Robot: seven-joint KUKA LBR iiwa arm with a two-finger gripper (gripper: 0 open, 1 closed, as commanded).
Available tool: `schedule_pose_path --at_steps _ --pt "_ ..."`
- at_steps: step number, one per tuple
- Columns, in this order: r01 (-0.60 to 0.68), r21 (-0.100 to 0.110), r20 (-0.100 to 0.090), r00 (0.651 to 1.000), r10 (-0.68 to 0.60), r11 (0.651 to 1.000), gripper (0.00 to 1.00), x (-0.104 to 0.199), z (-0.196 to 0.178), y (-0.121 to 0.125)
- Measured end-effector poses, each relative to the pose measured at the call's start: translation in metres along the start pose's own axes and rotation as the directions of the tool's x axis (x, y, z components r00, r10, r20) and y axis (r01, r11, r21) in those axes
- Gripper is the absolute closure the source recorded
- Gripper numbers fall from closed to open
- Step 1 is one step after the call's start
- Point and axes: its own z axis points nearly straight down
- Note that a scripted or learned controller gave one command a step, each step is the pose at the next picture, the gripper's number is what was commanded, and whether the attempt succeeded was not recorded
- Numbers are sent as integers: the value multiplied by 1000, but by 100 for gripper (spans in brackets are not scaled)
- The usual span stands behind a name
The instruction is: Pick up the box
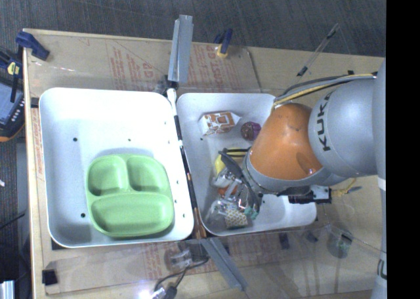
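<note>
Wooden bench, tool (244, 200) low in right bin (262, 102) (grip unclear), box (220, 121) apart.

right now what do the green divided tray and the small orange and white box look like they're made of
The green three-compartment tray in the left white bin looks like moulded plastic: uniform colour, rounded edges and a soft matte sheen. The small orange and white printed box in the right white bin looks like thin printed cardboard, judging by its flat faces and graphics, though it is too small to be sure.

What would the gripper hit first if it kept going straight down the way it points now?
Most likely the small patterned packet lying right under the gripper on the right bin floor, though depth is hard to judge. The box lies off that line.
</note>
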Motion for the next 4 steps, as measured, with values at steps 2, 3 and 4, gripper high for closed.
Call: schedule_pose_path --at_steps 2,3,4 --pt "-435 -2 3 901 435 901 100 -80 -16 7" --pt "-491 -3 4 871 491 871 100 -156 -50 -7" --pt "-351 -2 4 936 351 936 100 -117 -151 58"
